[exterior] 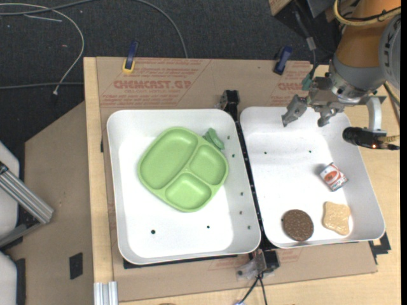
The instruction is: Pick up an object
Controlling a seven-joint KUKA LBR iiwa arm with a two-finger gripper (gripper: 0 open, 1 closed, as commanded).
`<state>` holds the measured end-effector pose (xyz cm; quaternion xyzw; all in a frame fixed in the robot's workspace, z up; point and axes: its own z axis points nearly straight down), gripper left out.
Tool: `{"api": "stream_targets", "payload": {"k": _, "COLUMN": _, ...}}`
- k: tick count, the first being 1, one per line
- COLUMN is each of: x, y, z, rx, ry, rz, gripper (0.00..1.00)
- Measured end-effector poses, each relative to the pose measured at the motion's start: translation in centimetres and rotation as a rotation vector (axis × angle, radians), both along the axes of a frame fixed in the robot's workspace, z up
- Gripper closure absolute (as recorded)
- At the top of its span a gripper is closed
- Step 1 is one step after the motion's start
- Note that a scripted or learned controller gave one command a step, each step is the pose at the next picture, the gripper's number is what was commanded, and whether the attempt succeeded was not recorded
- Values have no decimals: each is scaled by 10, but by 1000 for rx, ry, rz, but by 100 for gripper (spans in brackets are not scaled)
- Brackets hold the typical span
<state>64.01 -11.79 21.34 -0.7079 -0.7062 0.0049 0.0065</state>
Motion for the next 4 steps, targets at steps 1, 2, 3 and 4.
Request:
{"api": "stream_targets", "payload": {"k": 1, "x": 3, "y": 0, "z": 9, "rx": -2, "ry": -15, "rz": 3, "gripper": 0}}
{"api": "stream_targets", "payload": {"k": 2, "x": 2, "y": 4, "z": -54, "rx": -1, "ry": -10, "rz": 3, "gripper": 0}}
{"api": "stream_targets", "payload": {"k": 3, "x": 9, "y": 7, "z": -111, "rx": -1, "ry": -13, "rz": 3, "gripper": 0}}
{"api": "stream_targets", "payload": {"k": 4, "x": 9, "y": 8, "z": -129, "rx": -1, "ry": -12, "rz": 4, "gripper": 0}}
